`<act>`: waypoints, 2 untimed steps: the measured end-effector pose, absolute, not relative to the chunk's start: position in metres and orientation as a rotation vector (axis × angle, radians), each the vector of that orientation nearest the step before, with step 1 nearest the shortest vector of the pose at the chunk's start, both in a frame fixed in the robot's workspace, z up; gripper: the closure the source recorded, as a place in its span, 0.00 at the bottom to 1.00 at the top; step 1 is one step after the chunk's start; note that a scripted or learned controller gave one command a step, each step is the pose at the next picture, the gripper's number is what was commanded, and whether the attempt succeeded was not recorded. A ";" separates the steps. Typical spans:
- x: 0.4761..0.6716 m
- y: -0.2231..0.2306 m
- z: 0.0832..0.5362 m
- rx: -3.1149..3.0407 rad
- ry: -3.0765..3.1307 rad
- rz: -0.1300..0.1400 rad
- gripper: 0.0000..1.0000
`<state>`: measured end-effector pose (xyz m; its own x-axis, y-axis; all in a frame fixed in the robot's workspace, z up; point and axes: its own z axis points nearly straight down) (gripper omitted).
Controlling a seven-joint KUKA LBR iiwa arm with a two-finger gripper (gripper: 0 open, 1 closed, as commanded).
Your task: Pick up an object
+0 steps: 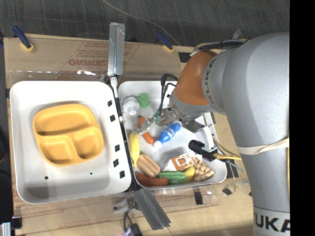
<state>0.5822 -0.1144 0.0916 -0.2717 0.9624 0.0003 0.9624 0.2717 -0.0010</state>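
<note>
A yellow tray is sitting in the left bin. In the right bin, among toy food, a small blue bottle is lying on its side, probably light, stiff and slippery; best gripped across its middle. The gripper is hovering just beside it; I cannot tell how it stands.

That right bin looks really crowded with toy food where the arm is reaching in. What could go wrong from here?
1. The gripper is low among packed items, so it may nudge the blue bottle or the small orange piece aside rather than catch one.
2. The bread roll, sausage and green vegetable lie touching, so a grab there could drag neighbours along.
</note>
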 end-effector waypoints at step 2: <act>0.634 -0.006 0.195 -2.084 -2.353 -0.007 1.00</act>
